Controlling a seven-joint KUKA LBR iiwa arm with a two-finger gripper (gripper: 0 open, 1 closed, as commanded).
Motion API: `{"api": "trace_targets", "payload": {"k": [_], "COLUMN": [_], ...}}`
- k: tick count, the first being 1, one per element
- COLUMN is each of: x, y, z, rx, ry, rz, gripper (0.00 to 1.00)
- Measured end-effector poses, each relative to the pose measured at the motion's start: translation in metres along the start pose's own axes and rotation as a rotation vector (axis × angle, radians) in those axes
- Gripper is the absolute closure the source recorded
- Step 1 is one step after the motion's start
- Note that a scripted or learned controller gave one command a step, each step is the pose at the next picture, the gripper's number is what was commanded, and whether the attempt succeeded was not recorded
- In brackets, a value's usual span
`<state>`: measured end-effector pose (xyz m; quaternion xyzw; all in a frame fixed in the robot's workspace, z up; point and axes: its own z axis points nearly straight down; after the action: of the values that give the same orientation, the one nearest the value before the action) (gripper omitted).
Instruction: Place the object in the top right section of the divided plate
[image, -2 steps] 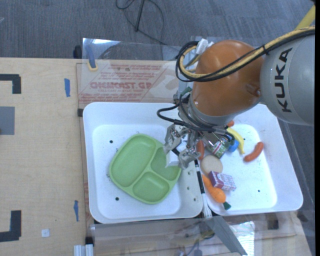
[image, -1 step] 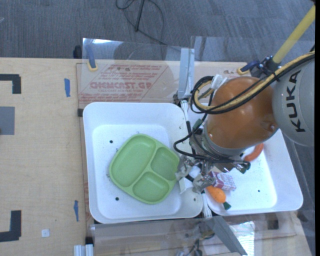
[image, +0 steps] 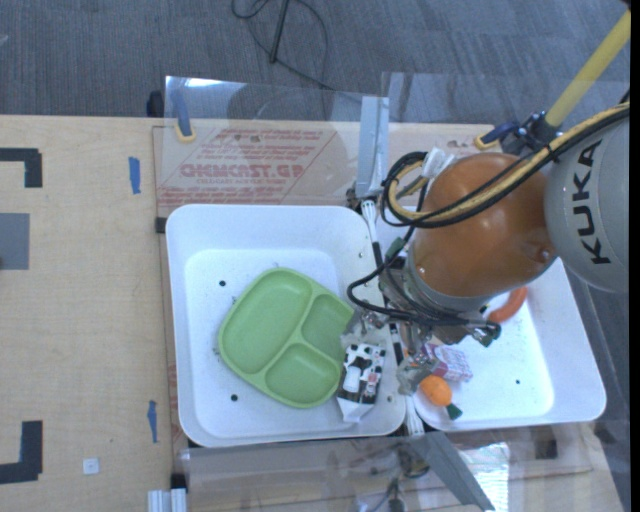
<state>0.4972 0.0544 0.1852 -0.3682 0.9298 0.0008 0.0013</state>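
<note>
Two shallow white bins sit side by side on my bench, the left bin (image: 190, 300) a smooth plastic tray with rounded corners, the right bin (image: 560, 380) largely covered by the arm (image: 480, 230). From my station I see the arm's glossy orange band as a rounded dome over the wall between the bins, with grey casing to its right and black and yellow cables looping over the top. Below it the gripper (image: 385, 345) hangs over the dividing wall; its dark metal parts are tangled with wires in my view, and I cannot tell whether it is released or clenched. The plate (image: 285, 335) lies flat in the left bin, pale green, matte, a rounded shape turned at a slant, with raised ridges splitting it into one large and two smaller sections, all bare. Just beside the plate's right edge, near the bin's right wall, lies a small black-and-white patterned pack (image: 362, 375) with a crumpled white edge; it sits outside the plate. In the right bin I see a small round orange ball (image: 436, 390) near the front left corner, with a pink and white wrapper (image: 447, 362) just above it, and an orange curved piece (image: 510, 303) near the arm.
</note>
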Motion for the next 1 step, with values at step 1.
{"api": "trace_targets", "payload": {"k": [1], "x": [-0.0022], "y": [-0.0001], "z": [-0.0106], "rx": [0.002], "ry": [-0.007], "rz": [0.003], "gripper": [1.00]}}
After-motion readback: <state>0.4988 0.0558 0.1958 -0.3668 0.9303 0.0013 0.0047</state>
